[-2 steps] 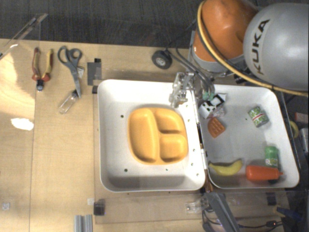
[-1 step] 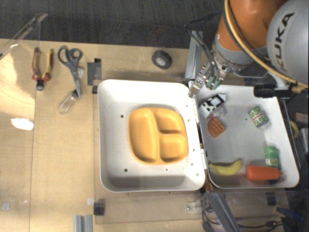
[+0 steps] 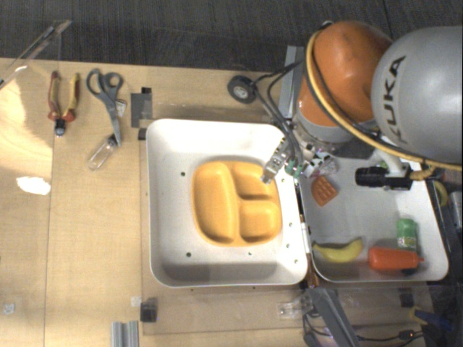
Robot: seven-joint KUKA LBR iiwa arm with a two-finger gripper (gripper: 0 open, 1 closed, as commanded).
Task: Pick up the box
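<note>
A divided tray (image 3: 236, 202) is lying in the left bin (image 3: 168, 194). In the right bin (image 3: 376, 208), a banana (image 3: 338, 251) is sitting at nine o'clock of a carrot (image 3: 393, 258). Scissors (image 3: 108, 100) are resting on the table (image 3: 72, 251) at ten o'clock of the tray.

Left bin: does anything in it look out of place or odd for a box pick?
Only a yellow divided tray lies in the left bin, slightly askew; nothing box-like. The gripper hovers at the tray's upper right corner.

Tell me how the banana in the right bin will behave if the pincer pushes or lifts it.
The banana is curved and lies flat, so a push would probably spin or slide it over the smooth white bin rather than roll it. It looks glossy, possibly plastic, so likely light, stiff and somewhat slippery.
</note>
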